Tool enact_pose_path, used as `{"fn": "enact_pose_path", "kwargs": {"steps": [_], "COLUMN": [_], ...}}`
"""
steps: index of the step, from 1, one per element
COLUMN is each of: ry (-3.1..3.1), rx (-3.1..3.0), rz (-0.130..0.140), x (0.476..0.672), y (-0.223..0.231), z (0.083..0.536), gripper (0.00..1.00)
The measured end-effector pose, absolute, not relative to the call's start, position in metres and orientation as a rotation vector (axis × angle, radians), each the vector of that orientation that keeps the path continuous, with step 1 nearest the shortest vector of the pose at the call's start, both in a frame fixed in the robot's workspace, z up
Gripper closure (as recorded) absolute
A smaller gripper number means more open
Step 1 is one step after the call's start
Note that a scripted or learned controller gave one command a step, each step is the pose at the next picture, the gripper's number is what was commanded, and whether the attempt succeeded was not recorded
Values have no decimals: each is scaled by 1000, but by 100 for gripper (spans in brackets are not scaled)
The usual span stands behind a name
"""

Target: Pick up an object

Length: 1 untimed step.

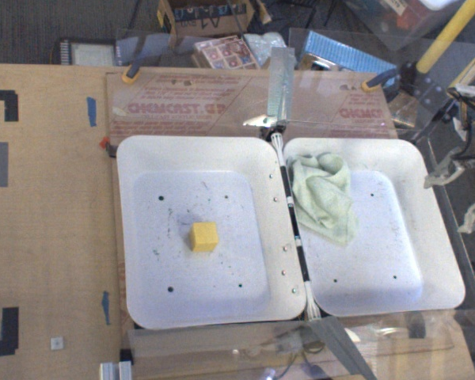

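A small yellow cube (205, 237) rests near the middle of the left white bin (142, 172). A crumpled pale green cloth (324, 197) lies in the right white bin (404, 275), bunched against that bin's left wall and upper left corner.
The two bins sit side by side on a cardboard-covered bench (47, 212), parted by a narrow seam with clips (289, 212). A clear panel with clamps (253, 105) stands behind them. Boxes, cables and a yellow pole (451, 26) crowd the back and right.
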<state>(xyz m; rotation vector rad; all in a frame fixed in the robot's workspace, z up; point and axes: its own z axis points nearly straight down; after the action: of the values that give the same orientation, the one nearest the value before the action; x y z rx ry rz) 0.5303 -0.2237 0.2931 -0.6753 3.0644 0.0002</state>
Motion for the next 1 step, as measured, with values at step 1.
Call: {"fn": "enact_pose_path", "kwargs": {"steps": [1], "ry": [3091], "rx": [-531], "rz": [-1], "x": [561], "y": [-223], "z": [217], "gripper": [0]}}
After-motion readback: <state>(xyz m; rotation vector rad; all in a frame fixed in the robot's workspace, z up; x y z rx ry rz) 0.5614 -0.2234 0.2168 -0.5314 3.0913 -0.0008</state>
